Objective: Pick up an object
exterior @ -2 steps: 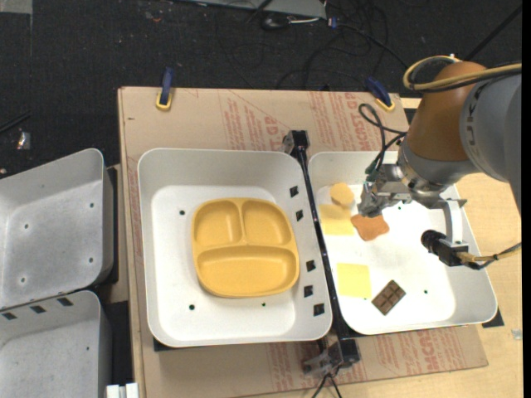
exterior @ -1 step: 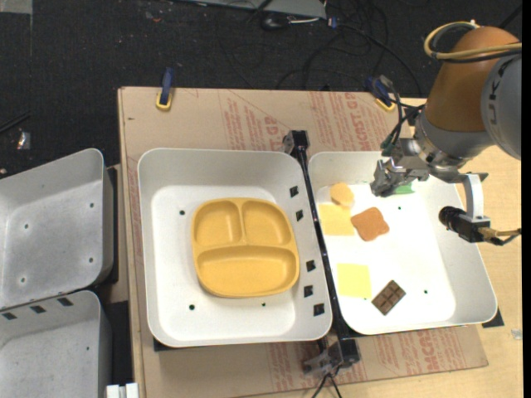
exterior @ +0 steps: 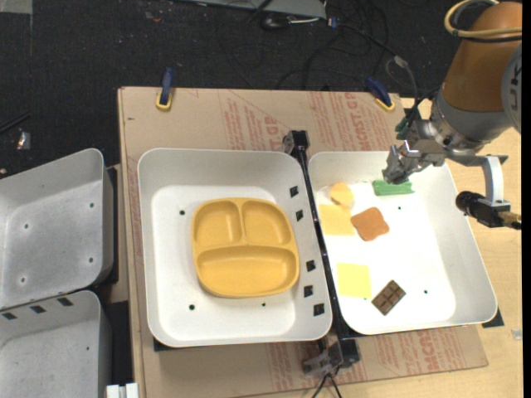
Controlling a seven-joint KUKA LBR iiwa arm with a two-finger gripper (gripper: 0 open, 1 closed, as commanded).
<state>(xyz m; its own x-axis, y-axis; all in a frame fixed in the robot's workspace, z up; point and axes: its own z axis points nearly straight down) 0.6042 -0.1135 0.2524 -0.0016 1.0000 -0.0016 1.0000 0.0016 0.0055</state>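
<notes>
Camera view: pincer (exterior: 397,172) down on the green block (exterior: 392,187) in the right bin (exterior: 465,247); its grip can't be told.

Your left bin (exterior: 158,247) holds a divided plate (exterior: 246,247). In the right bin (exterior: 465,280), the gripper (exterior: 398,171) sits over a flat block (exterior: 392,187) at the far side; several flat pieces lie nearer, toward the left.
</notes>
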